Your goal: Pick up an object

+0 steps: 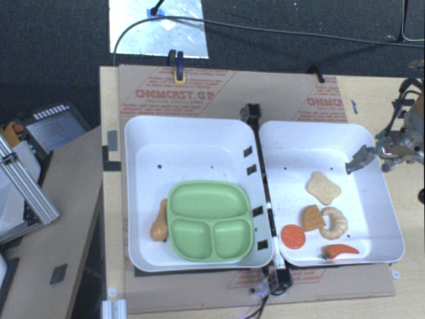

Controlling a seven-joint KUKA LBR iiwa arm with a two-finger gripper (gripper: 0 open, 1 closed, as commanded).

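Hovering at the far right rim of the right bin [382, 198], the gripper [363, 158], finger state unclear, risks nudging clustered toy food [323, 187] near the bin's front instead of grasping one piece.

Right bin [292, 145]: back half open floor; toy foods crowd front — bread slice [323, 187], pretzel [333, 222], tomato [293, 236], chili [340, 250]. Left bin [186, 135]: green divided plate [210, 220] fills front, back free.
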